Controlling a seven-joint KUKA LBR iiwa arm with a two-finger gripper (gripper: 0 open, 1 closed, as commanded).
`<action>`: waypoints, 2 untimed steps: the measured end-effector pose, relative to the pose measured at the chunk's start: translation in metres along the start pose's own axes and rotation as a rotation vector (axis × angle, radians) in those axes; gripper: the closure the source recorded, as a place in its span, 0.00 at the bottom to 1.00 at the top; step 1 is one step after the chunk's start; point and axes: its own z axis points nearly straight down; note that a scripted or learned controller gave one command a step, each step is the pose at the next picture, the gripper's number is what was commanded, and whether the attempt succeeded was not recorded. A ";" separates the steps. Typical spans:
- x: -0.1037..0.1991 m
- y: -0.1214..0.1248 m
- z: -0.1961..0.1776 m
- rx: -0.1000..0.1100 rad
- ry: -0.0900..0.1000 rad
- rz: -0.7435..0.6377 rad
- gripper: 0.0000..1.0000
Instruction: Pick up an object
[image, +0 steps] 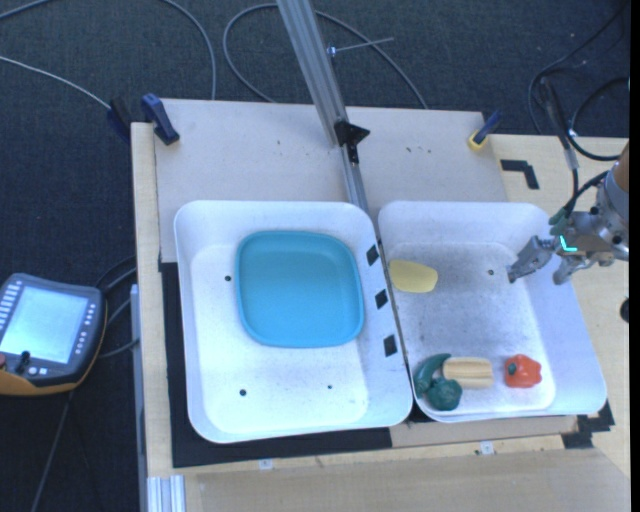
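Down at the near edge of the right bin (585, 345), three small items sit in a row along the front wall: a dark green vegetable-shaped piece (437, 382) on the left, a tan block (469, 372) touching it in the middle, and a red tomato-like piece (521, 371) just beside that, a small gap between them. All three lie on the bin floor, well apart from the arm.

Over in the left bin (205, 300), a teal square plate (300, 288) lies flat, taking up most of the middle. Off the table to the far left, a handheld control pendant (45, 330) with a lit screen rests on the dark carpet.

Moving up the right bin, a yellow lemon-like piece (413, 276) lies close to the divide between the two bins, alone on the speckled floor.

And here is the gripper (541, 262), coming in from the right over the far right side of the right bin. Its two dark fingers are spread apart, nothing between them. It hangs well clear of the yellow piece and of the row at the front.

Farther back, the bare table (260, 150) carries a blue clamp (160, 117) at its left corner, a yellow one (484, 130) at the right, and a slanted metal pole (318, 70) between them.
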 end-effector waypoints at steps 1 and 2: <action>0.000 0.000 0.000 0.000 0.000 0.000 0.00; 0.005 -0.002 0.043 0.004 0.001 0.000 0.00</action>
